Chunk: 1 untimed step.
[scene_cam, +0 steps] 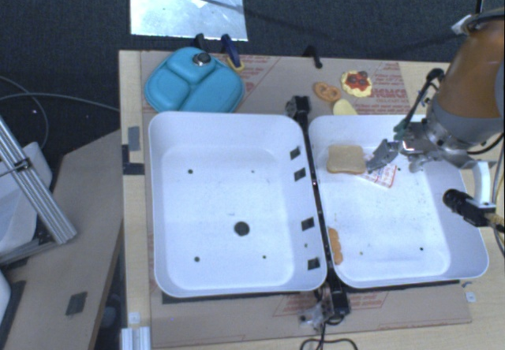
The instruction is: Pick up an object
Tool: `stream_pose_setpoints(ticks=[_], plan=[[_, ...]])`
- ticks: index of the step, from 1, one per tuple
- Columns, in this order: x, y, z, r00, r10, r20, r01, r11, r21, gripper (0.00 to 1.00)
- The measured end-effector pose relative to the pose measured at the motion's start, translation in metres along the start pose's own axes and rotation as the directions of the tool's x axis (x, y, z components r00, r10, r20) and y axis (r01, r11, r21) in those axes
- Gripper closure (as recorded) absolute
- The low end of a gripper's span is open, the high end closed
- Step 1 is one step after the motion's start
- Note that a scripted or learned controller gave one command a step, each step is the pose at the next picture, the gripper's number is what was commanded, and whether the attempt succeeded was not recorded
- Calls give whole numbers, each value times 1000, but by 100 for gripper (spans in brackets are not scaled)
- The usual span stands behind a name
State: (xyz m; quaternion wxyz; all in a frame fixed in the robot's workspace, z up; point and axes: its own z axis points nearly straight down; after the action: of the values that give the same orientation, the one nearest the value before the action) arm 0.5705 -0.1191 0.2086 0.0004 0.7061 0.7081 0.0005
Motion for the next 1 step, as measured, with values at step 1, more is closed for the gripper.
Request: stream_pose_setpoints(ticks=[1], plan=[[-93,19,34,1000,8,5,-8,1000,0,0]])
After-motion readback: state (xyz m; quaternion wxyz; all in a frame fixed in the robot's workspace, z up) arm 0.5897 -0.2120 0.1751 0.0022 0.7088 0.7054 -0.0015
